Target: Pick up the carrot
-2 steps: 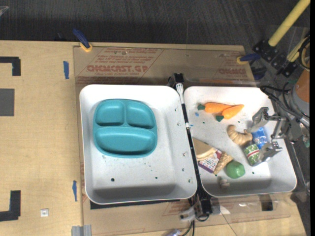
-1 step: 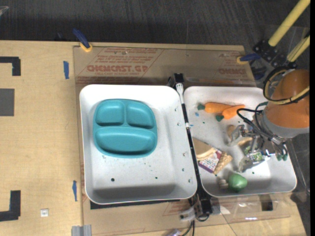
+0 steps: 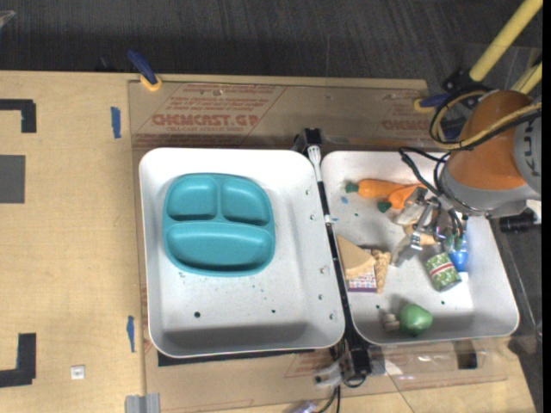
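1. Carrot (image 3: 376, 188) lies in the right bin (image 3: 499, 304), near its far wall, with its green top end pointing toward the divider between the two bins. A second orange piece (image 3: 402, 198) sits just beside it on the arm's side; whether the two touch cannot be told.
2. The arm (image 3: 491, 157), grey with an orange band, reaches in over the right bin from the right, and its jaws (image 3: 417, 227) hang just nearer the camera than the carrot, among a tangle of wires and metal parts.
3. Whether the jaws stand apart or together cannot be told; the cluttered wrist hides them, and nothing can be seen between them.
4. A small can (image 3: 442, 271) with a green and red label lies tilted below the wrist, with a blue thing (image 3: 460, 255) just beside it.
5. A tan and white wedge (image 3: 365, 269), like a slice of food, lies near the divider in the right bin.
6. A green rounded thing (image 3: 416, 318) rests near the front wall of the right bin, with a small grey piece (image 3: 392, 321) touching its left side.
7. The left bin (image 3: 284, 317) holds a teal plate (image 3: 219, 223) with three compartments, lying flat toward the far left part.
8. Both bins sit on a brown worktop (image 3: 69, 231) bearing black corner marks and bits of blue tape.
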Controlling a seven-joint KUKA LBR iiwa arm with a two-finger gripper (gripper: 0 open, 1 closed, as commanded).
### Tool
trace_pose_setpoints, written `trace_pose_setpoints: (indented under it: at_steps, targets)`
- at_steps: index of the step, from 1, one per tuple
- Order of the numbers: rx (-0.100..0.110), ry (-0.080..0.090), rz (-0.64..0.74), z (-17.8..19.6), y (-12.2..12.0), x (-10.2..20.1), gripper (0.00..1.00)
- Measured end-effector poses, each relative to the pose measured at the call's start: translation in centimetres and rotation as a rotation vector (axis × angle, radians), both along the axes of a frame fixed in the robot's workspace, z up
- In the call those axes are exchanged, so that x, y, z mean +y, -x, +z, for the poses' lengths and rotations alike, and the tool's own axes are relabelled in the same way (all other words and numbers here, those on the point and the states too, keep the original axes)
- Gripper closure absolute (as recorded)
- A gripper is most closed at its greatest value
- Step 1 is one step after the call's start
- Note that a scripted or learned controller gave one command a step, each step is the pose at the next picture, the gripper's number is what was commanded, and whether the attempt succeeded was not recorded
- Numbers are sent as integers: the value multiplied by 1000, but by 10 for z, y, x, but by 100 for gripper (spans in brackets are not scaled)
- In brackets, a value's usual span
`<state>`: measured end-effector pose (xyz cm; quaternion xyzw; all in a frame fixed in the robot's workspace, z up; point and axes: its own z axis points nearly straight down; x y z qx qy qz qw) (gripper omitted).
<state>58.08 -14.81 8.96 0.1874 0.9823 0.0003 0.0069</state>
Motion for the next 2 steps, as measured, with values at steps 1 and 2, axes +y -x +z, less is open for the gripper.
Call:
trace_pose_setpoints:
  at_steps: [1,2]
  targets:
    - [23,-10,-198,-2,-63,-21,0]
    - [25,8,-213,-1,-69,34,0]
